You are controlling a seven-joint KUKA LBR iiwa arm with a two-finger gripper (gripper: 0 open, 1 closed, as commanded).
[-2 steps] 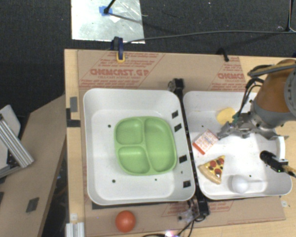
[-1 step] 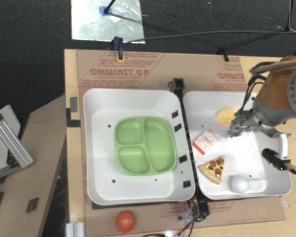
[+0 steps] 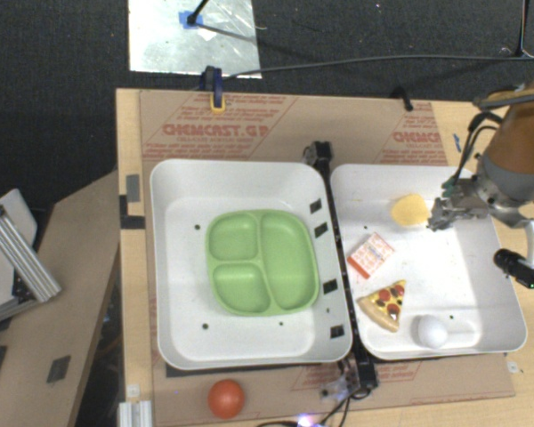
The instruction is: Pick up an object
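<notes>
- Gripper (image 3: 438,217) hangs at 3 o'clock of the yellow object (image 3: 409,209), just beside it, likely lining up a pick; its opening cannot be told.
- Right bin (image 3: 507,305) holds the yellow object, a red-and-white packet (image 3: 371,254), a pizza slice (image 3: 384,304) and a white ball (image 3: 432,332).
- Left bin (image 3: 173,238) holds a green divided tray (image 3: 262,261).

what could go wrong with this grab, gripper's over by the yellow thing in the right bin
1. The gripper sits just right of the rounded yellow object, not over it, so closing here may nudge it or let it roll away.
2. Both are close to the right bin's back wall, which may block a clean descent.
3. The red-and-white packet lies flat on the bin floor, so it looks hard to pinch if targeted next.
</notes>
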